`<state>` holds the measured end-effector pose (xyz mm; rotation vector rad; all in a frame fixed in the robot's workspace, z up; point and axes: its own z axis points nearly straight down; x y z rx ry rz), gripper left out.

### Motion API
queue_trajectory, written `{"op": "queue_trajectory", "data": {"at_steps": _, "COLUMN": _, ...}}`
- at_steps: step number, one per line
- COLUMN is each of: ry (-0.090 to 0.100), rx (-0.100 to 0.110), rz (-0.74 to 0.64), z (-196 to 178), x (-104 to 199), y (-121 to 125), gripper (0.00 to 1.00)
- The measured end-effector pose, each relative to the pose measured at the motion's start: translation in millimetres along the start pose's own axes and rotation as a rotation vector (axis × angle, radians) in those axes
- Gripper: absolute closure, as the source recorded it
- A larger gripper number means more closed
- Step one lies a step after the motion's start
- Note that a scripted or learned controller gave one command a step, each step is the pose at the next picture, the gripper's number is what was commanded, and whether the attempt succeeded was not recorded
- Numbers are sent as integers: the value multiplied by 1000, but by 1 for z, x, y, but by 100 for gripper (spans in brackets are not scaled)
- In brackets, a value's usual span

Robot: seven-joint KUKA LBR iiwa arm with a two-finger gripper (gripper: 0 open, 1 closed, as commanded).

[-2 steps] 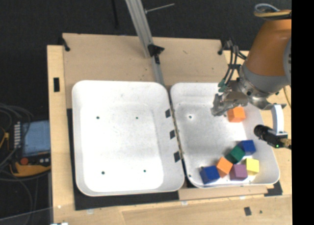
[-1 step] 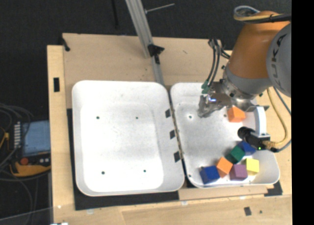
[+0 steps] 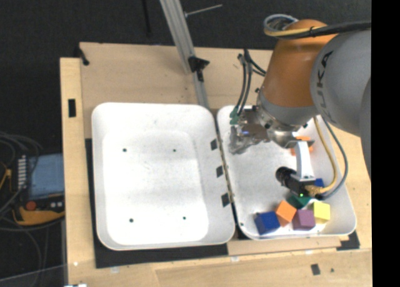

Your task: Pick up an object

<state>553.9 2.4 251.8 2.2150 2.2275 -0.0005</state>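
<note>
The gripper hangs over the right bin, near its left wall; its state cannot be told. The coloured blocks lie well apart from it, clustered in the bin's near right corner.

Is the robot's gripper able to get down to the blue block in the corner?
Probably yes. The blue block lies uncovered near the right bin's front wall, with an orange block close beside it. The gripper hangs farther back over bare floor, nothing between them. The wall might crowd it.
</note>
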Motion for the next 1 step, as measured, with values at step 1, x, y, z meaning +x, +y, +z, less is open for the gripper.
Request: {"op": "queue_trajectory", "data": {"at_steps": 1, "ry": 3, "rx": 1, "rz": -3, "z": -7, "x": 55, "y": -13, "gripper": 100}}
